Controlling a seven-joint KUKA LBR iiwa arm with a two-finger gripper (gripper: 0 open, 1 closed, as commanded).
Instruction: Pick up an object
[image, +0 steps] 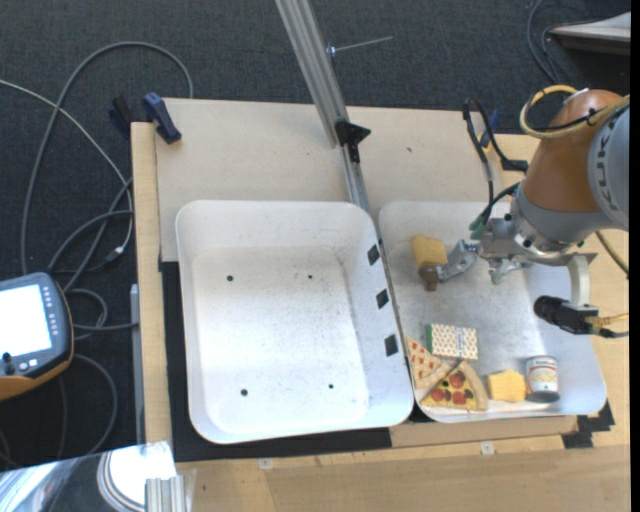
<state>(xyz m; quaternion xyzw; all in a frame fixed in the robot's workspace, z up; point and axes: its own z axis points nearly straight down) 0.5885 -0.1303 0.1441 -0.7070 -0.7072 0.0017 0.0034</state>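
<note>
- Gripper (447, 268) low in right bin (500, 215), centre-right of frame.
- Yellow block (430, 249) touching its tip, upper-left side.
- Finger opening: cannot tell; nothing visibly clamped.

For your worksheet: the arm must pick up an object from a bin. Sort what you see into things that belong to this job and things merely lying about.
Belongs to the job:
tool
yellow block
pizza slice toy
patterned card
small can
yellow cheese wedge
right bin

Lying about:
left bin
blue clamp
handheld controller
cables
</note>
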